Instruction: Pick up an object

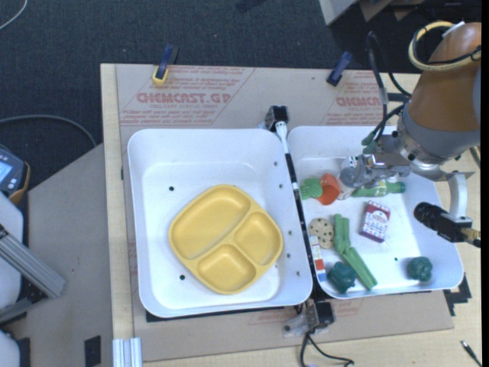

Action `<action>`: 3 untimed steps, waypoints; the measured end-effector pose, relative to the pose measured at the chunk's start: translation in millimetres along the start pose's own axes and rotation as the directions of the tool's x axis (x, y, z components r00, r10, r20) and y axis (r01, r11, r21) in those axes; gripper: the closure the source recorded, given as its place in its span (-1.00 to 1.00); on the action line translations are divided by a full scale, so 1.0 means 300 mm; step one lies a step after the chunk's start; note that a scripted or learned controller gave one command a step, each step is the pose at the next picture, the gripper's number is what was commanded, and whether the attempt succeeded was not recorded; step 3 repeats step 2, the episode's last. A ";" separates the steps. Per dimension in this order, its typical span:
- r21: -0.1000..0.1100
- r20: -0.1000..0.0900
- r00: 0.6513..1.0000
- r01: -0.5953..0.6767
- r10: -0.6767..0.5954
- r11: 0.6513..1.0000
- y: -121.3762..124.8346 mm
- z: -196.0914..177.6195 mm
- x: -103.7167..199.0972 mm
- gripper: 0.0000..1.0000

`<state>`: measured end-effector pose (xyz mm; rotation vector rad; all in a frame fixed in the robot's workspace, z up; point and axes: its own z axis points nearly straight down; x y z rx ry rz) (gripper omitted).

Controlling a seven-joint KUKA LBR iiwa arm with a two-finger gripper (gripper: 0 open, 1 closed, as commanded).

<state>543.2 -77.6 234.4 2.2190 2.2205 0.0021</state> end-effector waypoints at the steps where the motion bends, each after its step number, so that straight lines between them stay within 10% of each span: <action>1: 0.006 -0.002 1.000 -0.001 0.001 1.000 -0.043 0.047 0.008 1.00; 3: -0.001 0.001 1.000 0.001 -0.001 1.000 0.016 0.010 -0.013 1.00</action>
